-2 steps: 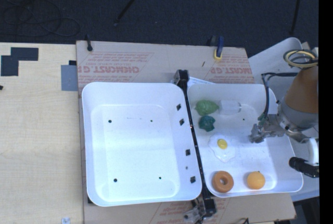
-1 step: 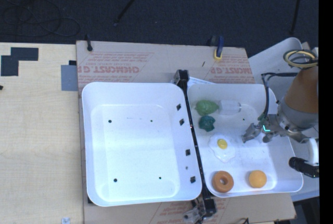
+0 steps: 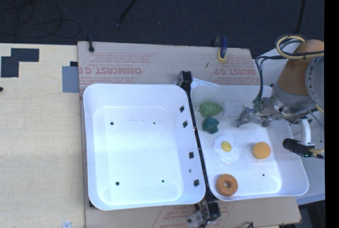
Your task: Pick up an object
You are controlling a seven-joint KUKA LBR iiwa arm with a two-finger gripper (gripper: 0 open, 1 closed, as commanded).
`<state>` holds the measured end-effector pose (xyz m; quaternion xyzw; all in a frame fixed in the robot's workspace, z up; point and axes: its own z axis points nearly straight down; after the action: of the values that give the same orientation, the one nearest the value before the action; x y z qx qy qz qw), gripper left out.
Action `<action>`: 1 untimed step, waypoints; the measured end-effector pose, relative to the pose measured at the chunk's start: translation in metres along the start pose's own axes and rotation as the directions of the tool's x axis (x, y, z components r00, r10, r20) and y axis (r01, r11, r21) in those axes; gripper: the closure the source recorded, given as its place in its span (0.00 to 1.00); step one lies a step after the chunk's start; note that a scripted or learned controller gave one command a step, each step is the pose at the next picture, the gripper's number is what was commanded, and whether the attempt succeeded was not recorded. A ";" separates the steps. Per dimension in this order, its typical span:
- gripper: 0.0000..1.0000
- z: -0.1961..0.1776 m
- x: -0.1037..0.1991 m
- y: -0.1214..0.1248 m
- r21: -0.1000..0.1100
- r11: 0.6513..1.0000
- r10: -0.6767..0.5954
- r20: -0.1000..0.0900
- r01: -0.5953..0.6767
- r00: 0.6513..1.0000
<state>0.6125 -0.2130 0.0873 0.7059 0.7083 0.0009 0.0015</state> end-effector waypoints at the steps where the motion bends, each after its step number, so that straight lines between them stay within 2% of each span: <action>1: 0.00 -0.138 0.041 -0.013 -0.004 1.000 -0.001 -0.001 0.001 1.000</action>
<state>0.5986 -0.1717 0.2248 0.7057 0.7085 0.0026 0.0028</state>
